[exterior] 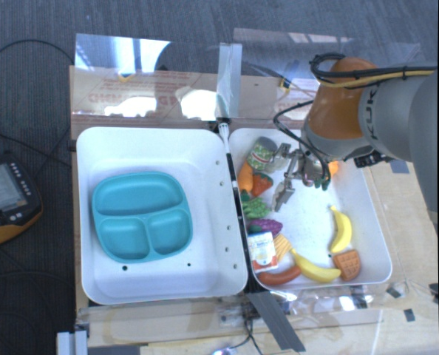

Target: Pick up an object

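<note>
My gripper (282, 174) hangs over the upper middle of the right bin (375, 220), pointing left. It is open, and between its fingers I see only the bin's white floor. Just left of it lie a green can (261, 155), an orange carrot (246, 177) and a small red piece (261, 185). Below those sit a green vegetable (253, 206), a purple one (264, 225) and a white carton (262, 248). A red sausage (278, 275), two bananas (315, 271) (341, 230) and a brown toast piece (346, 263) lie along the front and right.
The left bin (101, 272) holds a teal divided plate (141, 215). A ridge (234, 198) separates the two bins. The grey arm with its orange band (338, 106) comes in from the upper right. A bare patch of bin floor (308, 220) lies below the gripper.
</note>
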